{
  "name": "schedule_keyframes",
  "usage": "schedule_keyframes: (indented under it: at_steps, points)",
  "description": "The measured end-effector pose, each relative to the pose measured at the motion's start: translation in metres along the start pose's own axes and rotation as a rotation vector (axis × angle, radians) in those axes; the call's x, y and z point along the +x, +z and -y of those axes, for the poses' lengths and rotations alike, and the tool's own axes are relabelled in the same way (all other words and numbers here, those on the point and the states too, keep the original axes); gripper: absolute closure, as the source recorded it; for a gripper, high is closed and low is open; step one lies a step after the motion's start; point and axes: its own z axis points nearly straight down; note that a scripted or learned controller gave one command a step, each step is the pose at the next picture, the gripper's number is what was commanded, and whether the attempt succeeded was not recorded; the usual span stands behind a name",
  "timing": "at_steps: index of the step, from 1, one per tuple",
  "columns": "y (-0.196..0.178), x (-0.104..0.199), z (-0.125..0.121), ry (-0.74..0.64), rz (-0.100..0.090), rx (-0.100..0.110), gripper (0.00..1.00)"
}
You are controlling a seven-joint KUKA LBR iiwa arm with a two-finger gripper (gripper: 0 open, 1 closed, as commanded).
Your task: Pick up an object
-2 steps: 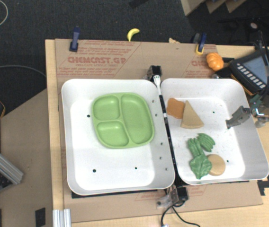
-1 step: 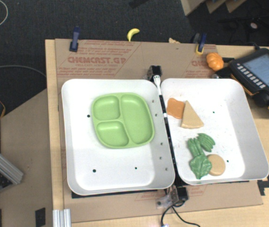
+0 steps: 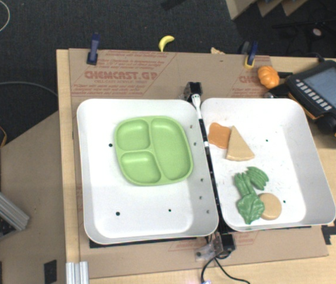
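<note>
The right bin (image 3: 292, 129) holds several toy foods. An orange square piece (image 3: 218, 135) lies by its left wall, with a tan wedge (image 3: 238, 146) overlapping its right side. Lower down lies a green leafy vegetable (image 3: 249, 193), and a round tan disc (image 3: 270, 206) touches its lower right. The left bin (image 3: 97, 206) holds a light green tray (image 3: 154, 150) with three compartments.
A black teach pendant (image 3: 325, 93) rests at the bench's right edge. A small orange toy (image 3: 268, 76) and a yellow banana toy (image 3: 165, 41) lie beyond the bins. Blue clamps (image 3: 93, 49) pin the cardboard at the back.
</note>
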Motion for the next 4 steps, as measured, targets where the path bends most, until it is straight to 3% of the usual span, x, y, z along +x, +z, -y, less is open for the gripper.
schedule_keyframes:
  at_steps: [1, 2, 3, 4]
  points:
    - [0.090, -0.001, 0.027, 0.003, -0.006, 0.017, 1.00]
    - [-0.024, -0.046, 0.009, 0.004, 0.004, -0.007, 1.00]
    - [0.108, -0.022, 0.027, 0.001, -0.009, 0.021, 1.00]
    - [-0.025, -0.075, 0.014, 0.004, 0.006, -0.009, 1.00]
